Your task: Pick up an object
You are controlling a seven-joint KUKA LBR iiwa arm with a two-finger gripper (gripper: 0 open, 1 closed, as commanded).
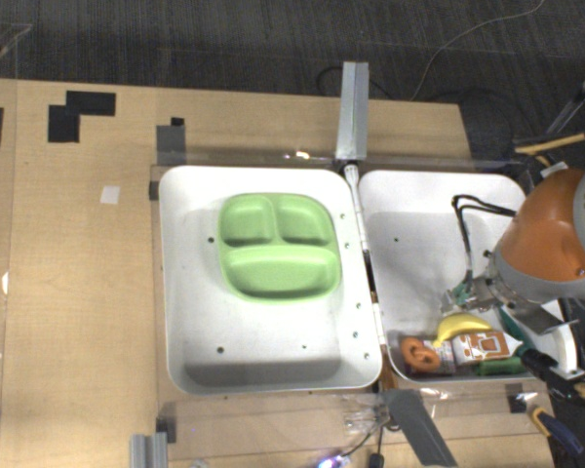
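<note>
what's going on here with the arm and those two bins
A KUKA arm reaches in from the right, its tool low over the right bin, close above a banana among a few small items piled in the near corner. The left bin holds a green divided tray. Nothing looks lifted yet.

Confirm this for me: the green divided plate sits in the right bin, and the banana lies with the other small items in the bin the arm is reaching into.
Not quite. In the camera view the green divided plate sits in the left bin, not the right. The rest holds: the banana lies with the other small items in the right bin, the bin the arm is reaching into.
</note>
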